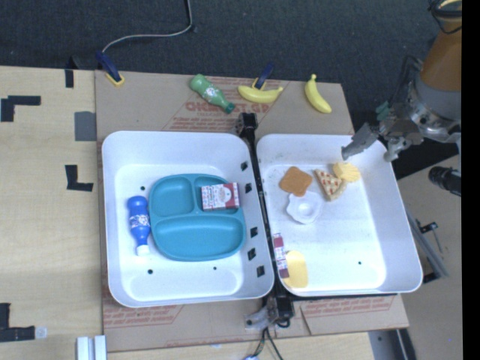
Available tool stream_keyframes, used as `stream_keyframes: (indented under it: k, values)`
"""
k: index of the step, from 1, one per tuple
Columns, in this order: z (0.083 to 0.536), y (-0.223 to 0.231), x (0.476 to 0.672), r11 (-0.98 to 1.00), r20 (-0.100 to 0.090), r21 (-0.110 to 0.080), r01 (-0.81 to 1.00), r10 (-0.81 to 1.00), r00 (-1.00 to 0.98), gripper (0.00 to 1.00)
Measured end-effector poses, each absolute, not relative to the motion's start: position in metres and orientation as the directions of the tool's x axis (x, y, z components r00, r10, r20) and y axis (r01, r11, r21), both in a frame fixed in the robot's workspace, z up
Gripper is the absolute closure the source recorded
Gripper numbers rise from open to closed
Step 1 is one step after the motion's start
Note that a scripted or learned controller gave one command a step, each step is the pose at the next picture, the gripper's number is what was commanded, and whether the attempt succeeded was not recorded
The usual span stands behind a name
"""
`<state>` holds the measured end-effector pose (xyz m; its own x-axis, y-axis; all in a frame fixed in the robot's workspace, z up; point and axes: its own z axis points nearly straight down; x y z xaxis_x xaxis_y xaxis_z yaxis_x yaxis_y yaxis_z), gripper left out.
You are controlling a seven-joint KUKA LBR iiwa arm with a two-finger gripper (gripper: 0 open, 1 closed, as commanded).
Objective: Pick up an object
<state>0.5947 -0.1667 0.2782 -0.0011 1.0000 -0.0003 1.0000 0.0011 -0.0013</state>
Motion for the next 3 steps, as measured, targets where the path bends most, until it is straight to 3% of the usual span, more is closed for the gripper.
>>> stream_keyframes:
  k: [2, 3]
  values:
    - [0.086, -0.099, 0.627, 0.002, 0.0, 0.002, 1.0, 1.0, -0.002, 0.0]
    - [0.096, -0.1, 0.627, 0.001, -0.002, 0.004, 1.0, 1.0, -0.001, 1.0]
